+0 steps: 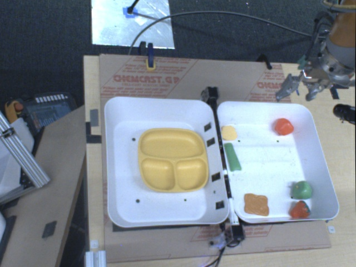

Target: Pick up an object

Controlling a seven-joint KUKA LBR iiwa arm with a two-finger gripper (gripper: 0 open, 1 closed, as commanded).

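The end effector (300, 87) hangs beyond the right white bin (320, 149), fingers spread, gripping nothing. Nearest lies a small round orange-red plastic toy (283, 127), likely light, stiff, slippery; pinch across its middle.

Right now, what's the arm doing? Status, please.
Gripper open, holding nothing, above right bin's far edge. Orange-red piece nearest below. Nothing in the way.

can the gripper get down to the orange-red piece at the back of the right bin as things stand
Probably yes. The gripper hangs just beyond the right bin's back rim, fingers spread, and the orange-red piece lies by itself close to that rim with nothing over it or against it.
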